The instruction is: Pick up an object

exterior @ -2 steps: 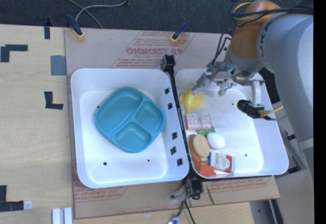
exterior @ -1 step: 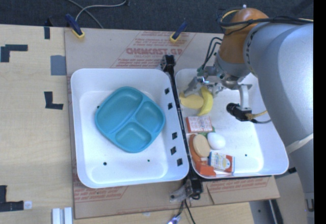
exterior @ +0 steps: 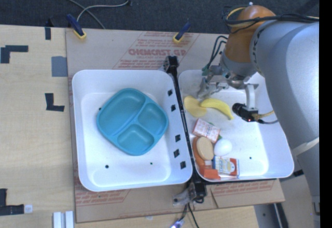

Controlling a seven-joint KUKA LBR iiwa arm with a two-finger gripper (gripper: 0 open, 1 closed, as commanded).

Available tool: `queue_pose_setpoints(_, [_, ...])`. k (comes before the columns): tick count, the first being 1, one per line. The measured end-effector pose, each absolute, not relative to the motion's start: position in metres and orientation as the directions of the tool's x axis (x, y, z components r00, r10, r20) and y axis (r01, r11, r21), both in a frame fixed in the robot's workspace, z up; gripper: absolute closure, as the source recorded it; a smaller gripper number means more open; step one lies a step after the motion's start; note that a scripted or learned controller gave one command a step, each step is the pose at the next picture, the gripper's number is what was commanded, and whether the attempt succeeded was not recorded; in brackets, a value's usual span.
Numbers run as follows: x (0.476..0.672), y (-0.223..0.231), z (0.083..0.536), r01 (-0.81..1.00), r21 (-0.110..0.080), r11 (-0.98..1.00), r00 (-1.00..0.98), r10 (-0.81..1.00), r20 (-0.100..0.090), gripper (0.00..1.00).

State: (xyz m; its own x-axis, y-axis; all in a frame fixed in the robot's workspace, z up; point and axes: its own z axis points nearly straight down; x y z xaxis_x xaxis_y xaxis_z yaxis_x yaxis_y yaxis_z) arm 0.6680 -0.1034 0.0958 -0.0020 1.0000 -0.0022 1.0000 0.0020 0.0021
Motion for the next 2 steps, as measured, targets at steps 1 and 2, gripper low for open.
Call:
queue_pose_setpoints(1, [0.668, -0.103, 0.095, 1.000, 0.002, 0.002, -0.002, 1.000, -0.002, 0.00])
queue_pose_setpoints(2, [0.627, -0.109, 0.086, 1.000, 0.002, 0.001, -0.001, 1.000, -0.002, 0.00])
